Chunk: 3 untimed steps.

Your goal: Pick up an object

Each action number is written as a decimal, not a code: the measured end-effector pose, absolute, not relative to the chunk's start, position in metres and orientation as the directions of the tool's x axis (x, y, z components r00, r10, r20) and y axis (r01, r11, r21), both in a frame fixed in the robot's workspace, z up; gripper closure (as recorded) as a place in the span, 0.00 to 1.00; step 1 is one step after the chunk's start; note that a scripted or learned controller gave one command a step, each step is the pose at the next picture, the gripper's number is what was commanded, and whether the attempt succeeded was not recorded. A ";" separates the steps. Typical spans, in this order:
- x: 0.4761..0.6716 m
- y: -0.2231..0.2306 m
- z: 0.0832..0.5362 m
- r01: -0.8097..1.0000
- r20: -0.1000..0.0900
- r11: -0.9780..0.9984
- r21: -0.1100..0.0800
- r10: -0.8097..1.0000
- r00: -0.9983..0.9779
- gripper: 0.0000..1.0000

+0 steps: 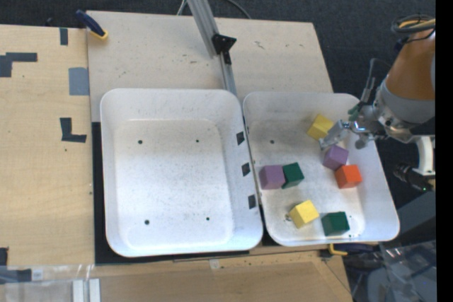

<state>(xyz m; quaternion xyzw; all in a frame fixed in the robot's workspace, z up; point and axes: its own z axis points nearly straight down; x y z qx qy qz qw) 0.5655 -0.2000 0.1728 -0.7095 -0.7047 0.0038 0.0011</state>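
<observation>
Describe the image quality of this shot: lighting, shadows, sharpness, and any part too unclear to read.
Camera view: soft, even light, no strong glare on the right bin; the blocks, such as the orange block and yellow block, cast only faint shadows. Focus is fair but grainy. The pincer by the purple block is small and cluttered, so its state is unreadable.

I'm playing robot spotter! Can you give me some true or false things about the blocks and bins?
1. All the blocks are in the right bin. True.
2. There are three yellow blocks. False: there are two, one at the top and one lower down.
3. A purple block touches a green block. True.
4. The orange block sits in the left bin. False: it is in the right bin, just below the other purple block.
5. The tool is over the right bin. True.
</observation>
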 end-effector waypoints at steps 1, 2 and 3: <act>0.611 -0.192 0.087 1.000 0.000 0.002 -0.005 1.000 -0.002 0.00; 0.611 -0.192 0.101 1.000 0.000 0.003 -0.002 1.000 -0.003 1.00; 0.611 -0.192 0.101 1.000 -0.001 0.003 -0.002 1.000 -0.003 0.00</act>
